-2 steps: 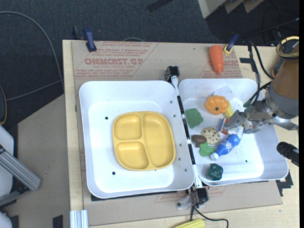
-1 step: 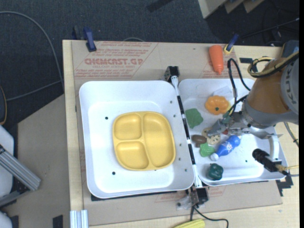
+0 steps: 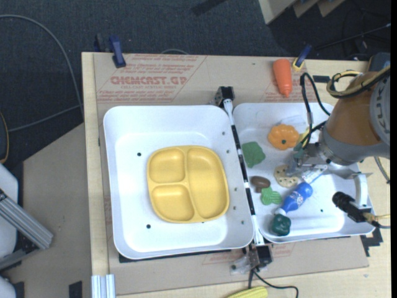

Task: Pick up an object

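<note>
The gripper [image 3: 302, 171] is parked low in the right bin [image 3: 322, 225], just above the blue bottle [image 3: 297, 197] — finger state can't be told — probably lined up for a grab.

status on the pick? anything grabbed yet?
Done: the arm has reached into the right bin, and the hand sits low among the toys, over the blue bottle and the cookie. In hand: nothing visibly gripped. Left: secure an object and lift it out.

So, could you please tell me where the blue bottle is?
The blue bottle lies in the right bin, near its front, between the green toy and the end effector.
</note>
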Robot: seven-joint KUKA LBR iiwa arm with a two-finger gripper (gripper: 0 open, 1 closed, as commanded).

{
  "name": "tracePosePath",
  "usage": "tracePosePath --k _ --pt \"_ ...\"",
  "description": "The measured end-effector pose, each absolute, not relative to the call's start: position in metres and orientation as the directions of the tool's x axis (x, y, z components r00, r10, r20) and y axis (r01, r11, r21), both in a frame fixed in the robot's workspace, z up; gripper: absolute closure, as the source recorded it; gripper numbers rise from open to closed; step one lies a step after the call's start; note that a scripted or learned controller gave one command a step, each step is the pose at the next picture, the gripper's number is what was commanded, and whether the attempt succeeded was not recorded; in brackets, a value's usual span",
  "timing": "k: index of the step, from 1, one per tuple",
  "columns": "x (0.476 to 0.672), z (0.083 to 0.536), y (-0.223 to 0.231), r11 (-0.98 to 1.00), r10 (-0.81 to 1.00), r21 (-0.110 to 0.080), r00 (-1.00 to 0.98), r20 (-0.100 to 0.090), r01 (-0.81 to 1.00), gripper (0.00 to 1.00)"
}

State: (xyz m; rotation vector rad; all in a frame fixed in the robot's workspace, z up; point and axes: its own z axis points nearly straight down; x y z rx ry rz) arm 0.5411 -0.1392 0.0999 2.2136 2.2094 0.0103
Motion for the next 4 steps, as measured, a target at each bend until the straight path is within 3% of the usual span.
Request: tracePosePath --k 1,2,3,4 --pt "0.541 0.100 -0.139 -0.002 1.000 0.014 0.002 -0.005 1.000 0.00" --pt "0.574 0.084 -0.118 0.001 1.000 0.001 -0.001 0.000 1.000 0.00" --pt "0.660 0.081 -0.133 -0.005 1.000 -0.036 0.006 0.007 0.999 0.00" --pt "0.657 0.090 -0.138 -0.006 1.000 -0.045 0.006 -0.004 0.999 1.00"
